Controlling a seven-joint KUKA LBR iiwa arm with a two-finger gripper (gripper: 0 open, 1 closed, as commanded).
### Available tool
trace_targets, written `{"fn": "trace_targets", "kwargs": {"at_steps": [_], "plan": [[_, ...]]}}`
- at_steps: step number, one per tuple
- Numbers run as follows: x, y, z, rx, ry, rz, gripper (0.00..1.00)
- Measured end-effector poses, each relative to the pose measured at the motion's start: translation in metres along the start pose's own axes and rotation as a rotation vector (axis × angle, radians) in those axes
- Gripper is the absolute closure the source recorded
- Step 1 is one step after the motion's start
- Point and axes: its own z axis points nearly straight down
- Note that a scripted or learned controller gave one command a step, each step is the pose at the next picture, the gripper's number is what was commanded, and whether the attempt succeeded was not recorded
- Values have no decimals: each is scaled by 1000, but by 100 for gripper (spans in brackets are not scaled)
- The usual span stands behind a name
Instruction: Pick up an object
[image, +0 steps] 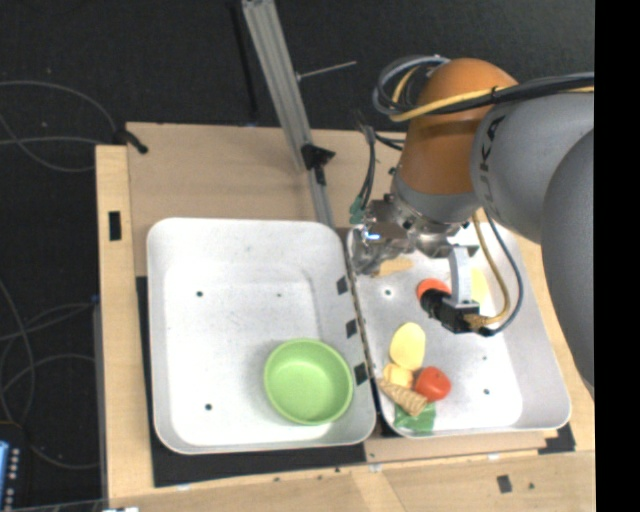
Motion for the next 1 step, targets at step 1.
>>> {"fn": "trace_targets", "kwargs": {"at_steps": [1], "plan": [[51,-17,-10,1,0,-1,100]]}}
